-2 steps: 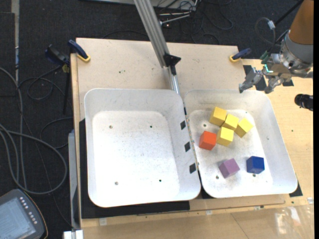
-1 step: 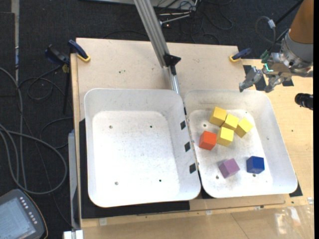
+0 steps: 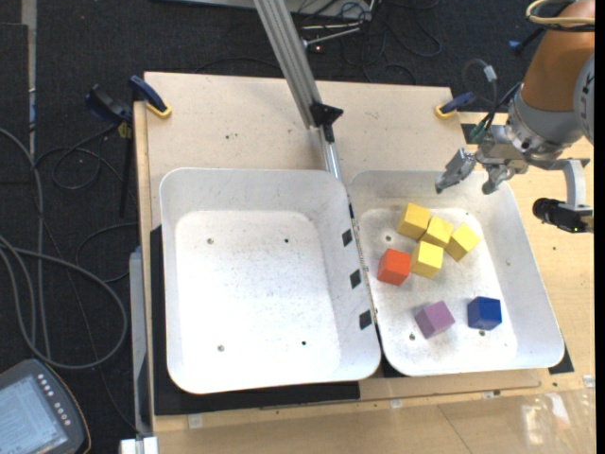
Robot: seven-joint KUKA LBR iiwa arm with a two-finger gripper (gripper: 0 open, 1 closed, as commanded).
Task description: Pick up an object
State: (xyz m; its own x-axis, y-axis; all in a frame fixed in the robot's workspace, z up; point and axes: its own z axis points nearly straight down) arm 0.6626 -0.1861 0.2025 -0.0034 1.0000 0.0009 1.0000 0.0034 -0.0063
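Note:
The right bin (image 3: pixel 529 282) holds several blocks. A cluster of yellow blocks (image 3: pixel 433 236) lies in its upper middle, with an orange-red block (image 3: pixel 394 267) touching the cluster's lower left. A purple block (image 3: pixel 435 318) and a blue block (image 3: pixel 484 313) sit apart nearer the front. My gripper (image 3: pixel 474 177) hangs open above the bin's far rim, up and to the right of the yellow cluster, with nothing between its fingers.
The left bin (image 3: pixel 189 197) stands beside the right one. A slanted metal pole (image 3: pixel 288 50) runs down to the gap between the bins. Blue-and-yellow clamps (image 3: pixel 146 97) grip the board's far corners. Cables lie on the dark floor behind.

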